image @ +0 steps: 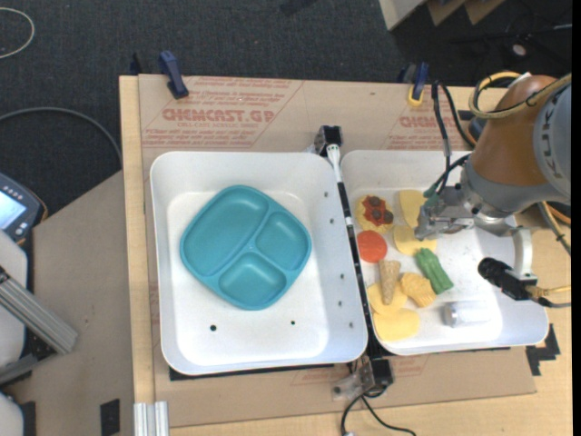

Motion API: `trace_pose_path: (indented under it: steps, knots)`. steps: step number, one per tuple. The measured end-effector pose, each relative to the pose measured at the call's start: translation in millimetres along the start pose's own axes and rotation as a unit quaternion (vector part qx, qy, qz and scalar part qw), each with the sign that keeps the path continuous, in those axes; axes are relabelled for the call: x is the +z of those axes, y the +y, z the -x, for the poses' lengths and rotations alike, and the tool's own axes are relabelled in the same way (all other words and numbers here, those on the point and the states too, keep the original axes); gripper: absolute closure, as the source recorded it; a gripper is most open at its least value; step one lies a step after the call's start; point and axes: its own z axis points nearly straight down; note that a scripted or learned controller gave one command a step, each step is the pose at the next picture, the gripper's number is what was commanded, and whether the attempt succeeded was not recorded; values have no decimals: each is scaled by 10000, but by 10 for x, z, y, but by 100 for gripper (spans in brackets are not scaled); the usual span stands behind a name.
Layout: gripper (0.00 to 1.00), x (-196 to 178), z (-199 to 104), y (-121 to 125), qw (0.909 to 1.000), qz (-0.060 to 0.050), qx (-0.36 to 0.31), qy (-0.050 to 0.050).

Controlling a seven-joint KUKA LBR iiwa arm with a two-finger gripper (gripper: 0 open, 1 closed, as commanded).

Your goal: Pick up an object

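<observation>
Reaching into the right white bin (517, 334), your grey arm's gripper (434, 225) hovers at the pale yellow plastic food piece (406, 240) near the bin's left edge; grip state: cannot tell. Judged the approach step; next, descend squarely.

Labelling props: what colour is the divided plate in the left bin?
Teal blue plate, seen plainly in the camera view.

two white bins (182, 334), one teal plate (245, 246), several toy foods (397, 284)
</observation>
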Motion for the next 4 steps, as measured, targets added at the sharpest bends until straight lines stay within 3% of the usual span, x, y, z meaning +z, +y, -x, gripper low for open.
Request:
trace_pose_path:
  steps: [1,2,3,4]
  knots:
    - [100,-314,1054,-650,10000,-22,51,-19]
    - [100,-2572,335,-493,9999,94,-45,-21]
    - [100,-4078,23,-889,9999,102,-25,-18]
    - [100,-4163,-232,-878,10000,19,-23,-6]
